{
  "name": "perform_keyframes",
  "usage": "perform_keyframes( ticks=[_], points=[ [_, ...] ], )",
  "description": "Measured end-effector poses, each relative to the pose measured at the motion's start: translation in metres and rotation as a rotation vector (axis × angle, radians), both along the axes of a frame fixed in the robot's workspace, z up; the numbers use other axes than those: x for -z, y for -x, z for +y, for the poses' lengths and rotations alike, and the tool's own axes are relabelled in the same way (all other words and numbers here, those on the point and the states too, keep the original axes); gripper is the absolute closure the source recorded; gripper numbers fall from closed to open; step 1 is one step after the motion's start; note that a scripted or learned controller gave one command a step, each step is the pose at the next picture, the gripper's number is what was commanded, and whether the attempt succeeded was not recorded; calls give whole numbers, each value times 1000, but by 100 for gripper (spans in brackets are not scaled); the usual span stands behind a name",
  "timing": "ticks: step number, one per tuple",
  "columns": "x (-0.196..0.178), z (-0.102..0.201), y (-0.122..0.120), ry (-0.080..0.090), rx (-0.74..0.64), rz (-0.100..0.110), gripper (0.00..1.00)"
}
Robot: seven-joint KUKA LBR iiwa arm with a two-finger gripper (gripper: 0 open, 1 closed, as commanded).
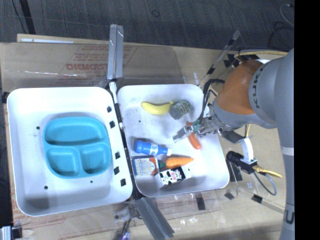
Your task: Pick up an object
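Step in hand: I judge the arm is lowering into the right bin (212, 176) to pick one of the objects; nothing looks lifted yet.
Pincer: the pincer (191, 130) sits low at the right side of the right bin, beside a small orange-red piece (194, 141). Whether it is wide or narrow I cannot tell, the tips are too small and mixed with the object colours.
Nearest target: the small orange-red piece lies just at the pincer, near the bin's right wall; I cannot tell if they touch.
How to do it well: come down straight over the piece, keep away from the wall so the tips are not blocked, close only when the piece is between them, then lift slowly and check it comes up.
Risk: the piece is small and may slip out or be pushed to the wall.
Right bin, upper part: a yellow banana (156, 107) and next to it a round grey-green object (180, 109).
Right bin, lower part: a blue bottle (149, 147), an orange carrot (178, 161), a small carton (143, 166), and a black and white box (173, 175), all close together.
Left bin (20, 134): it holds a blue tray with compartments (77, 145); the compartments look bare.
Counter (60, 59): brown, carrying both bins side by side.
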State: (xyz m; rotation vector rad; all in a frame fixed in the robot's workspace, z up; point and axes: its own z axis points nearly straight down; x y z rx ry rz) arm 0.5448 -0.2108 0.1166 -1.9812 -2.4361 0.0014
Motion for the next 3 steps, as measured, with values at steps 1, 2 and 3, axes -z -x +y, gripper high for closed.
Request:
perform_keyframes(
  ticks=[1, 2, 3],
  points=[
    [25, 0, -17, 1, -58, -2, 0],
    [14, 0, -18, 2, -61, -2, 100],
    [-80, 0, 23, 0, -56, -2, 100]
  ],
)
